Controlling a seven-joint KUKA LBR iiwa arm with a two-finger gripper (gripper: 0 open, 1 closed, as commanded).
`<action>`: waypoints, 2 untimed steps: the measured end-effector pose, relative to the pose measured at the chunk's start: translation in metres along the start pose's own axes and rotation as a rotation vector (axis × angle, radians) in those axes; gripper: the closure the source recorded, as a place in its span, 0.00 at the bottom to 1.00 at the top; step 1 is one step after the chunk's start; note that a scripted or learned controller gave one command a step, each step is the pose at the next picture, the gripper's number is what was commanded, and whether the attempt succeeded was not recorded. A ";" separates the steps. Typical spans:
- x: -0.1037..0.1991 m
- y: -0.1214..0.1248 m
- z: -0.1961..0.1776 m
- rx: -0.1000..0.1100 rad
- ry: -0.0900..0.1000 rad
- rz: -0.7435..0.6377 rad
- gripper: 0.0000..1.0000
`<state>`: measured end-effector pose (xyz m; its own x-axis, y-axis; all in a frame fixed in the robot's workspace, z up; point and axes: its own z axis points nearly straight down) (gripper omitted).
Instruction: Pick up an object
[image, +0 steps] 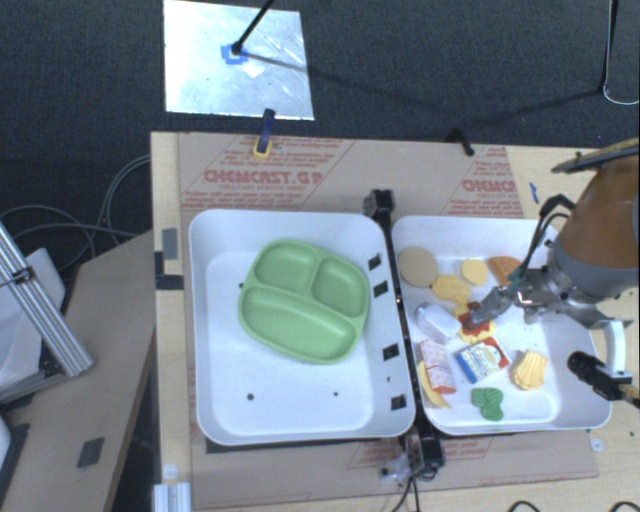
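Observation:
The right bin (570, 405) holds several toy food pieces. Among them are a tan round cookie (418, 265), yellow chips (452, 290), an orange piece (503, 268), a white piece (437, 322), a small red piece (470, 323), a blue and red packet (480, 358), a yellow corn piece (528, 369) and a green piece (488, 402). My gripper (490, 307) reaches in from the right, low over the middle of this bin. Its tip is just above and right of the red piece. Whether it touches that piece is unclear.
A green divided plate (303, 298) lies in the left bin (220, 400). A black divider (395, 300) runs between the bins. A red and white wrapper (437, 362) and a yellow strip (425, 381) lie against the right bin's left wall.

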<state>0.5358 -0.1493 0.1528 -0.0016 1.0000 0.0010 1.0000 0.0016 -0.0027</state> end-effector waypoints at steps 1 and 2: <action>0.007 0.004 0.043 -0.004 -0.001 0.001 0.00; 0.003 0.009 0.050 -0.021 -0.008 0.002 0.00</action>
<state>0.5442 -0.1458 0.1029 0.0008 1.0000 -0.0074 0.9998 -0.0007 0.0185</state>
